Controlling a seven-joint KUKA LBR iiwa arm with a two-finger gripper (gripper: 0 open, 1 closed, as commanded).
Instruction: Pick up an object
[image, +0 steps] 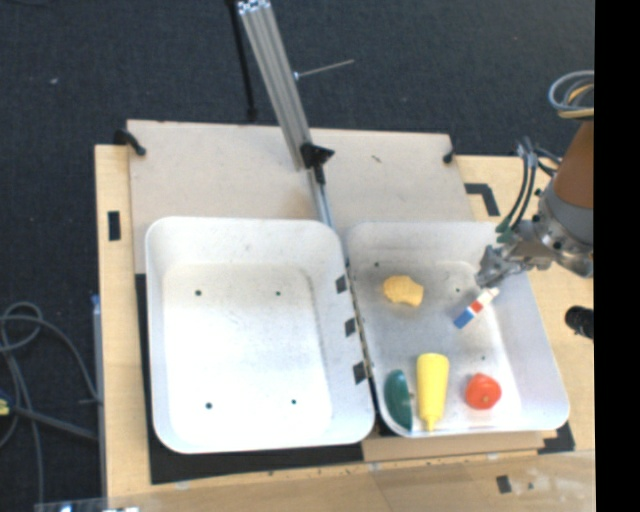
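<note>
The right bin (520, 300) holds several objects. A pale yellow lump (403, 291) lies near its middle. A yellow bottle-shaped piece (432, 388), a dark green piece (398, 396) and a red ball (483, 391) lie along its front edge. A small white, red and blue object (472, 310) lies at a slant toward the right side. My gripper (491, 272) hangs over the bin's right part, just above and to the right of that small object. Whether it touches the object is unclear.
The left bin (250, 330) sits beside the right one, sharing a middle rim with black clips. A slanted metal rail (285, 95) runs across the bench's back. Cables trail from the arm at the right.
</note>
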